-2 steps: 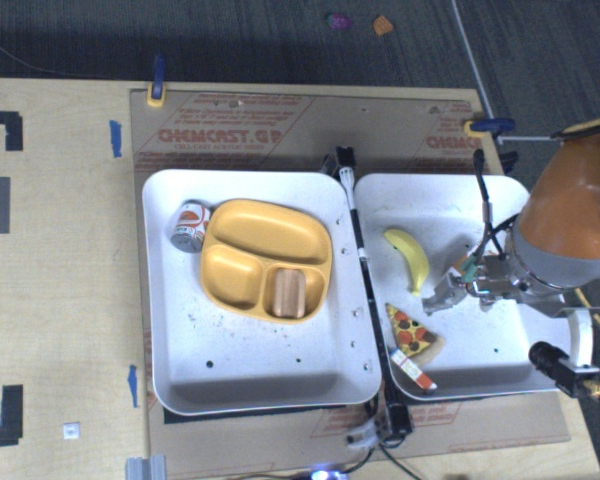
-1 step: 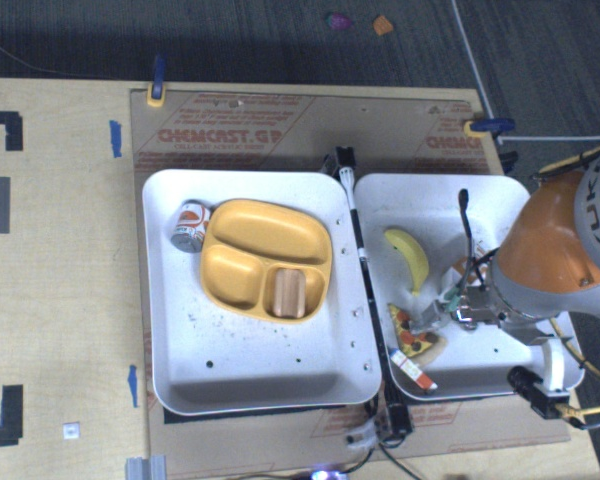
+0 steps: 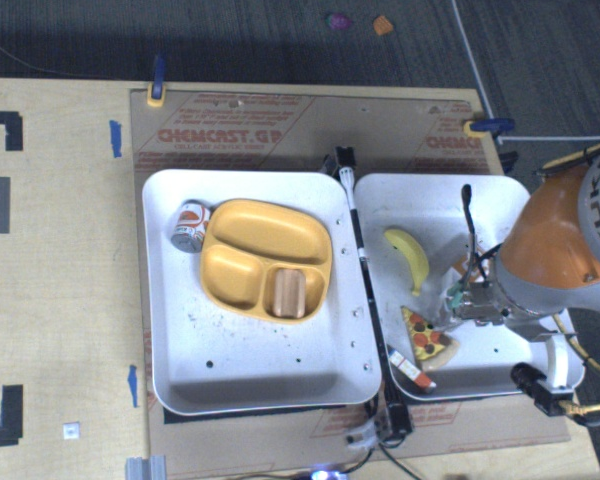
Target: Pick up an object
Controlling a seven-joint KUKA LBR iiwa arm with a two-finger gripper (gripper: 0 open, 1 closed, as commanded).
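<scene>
The gripper sits low in the right bin, and whether it has closed on anything cannot be told. Just beside it lies a flat pizza slice, its long axis slanting toward the bin's near edge. A curved yellow banana runs lengthways near the bin's left wall. In the left bin a glossy yellow divided tray holds a tan block; a can touches the tray's left end. The board beneath reads "CHEMCAST GP".

Two blue clamps pin a printed board on the counter; dark carpet beyond carries purple and orange scraps.
</scene>
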